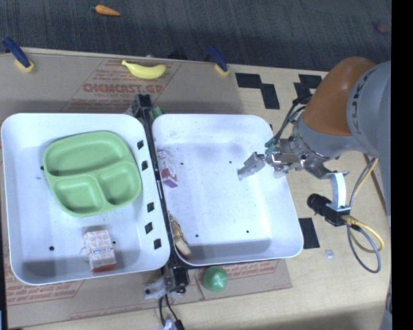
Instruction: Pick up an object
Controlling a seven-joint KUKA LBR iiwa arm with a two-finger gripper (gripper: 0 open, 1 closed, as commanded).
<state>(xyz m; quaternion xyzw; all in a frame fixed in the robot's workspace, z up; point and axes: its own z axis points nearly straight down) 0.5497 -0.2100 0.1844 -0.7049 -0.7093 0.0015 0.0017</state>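
Note:
My gripper (250, 165) hangs over the right part of the right bin (213, 249), pointing left, with nothing seen in it. A small pink-and-white wrapper (166, 168) lies against that bin's left wall. A thin tan item (178, 241) rests in its front left corner. In the left bin (20, 253) a green divided plate (91, 170) takes up the upper half. A small red-and-white packet (98, 249) lies in front of the plate.
A green ball (215, 278) sits on the cardboard just in front of the right bin. A yellow banana (144, 68) lies behind the bins. An orange carrot (107, 9) lies on the dark floor. Cables (361, 232) trail to the arm's right.

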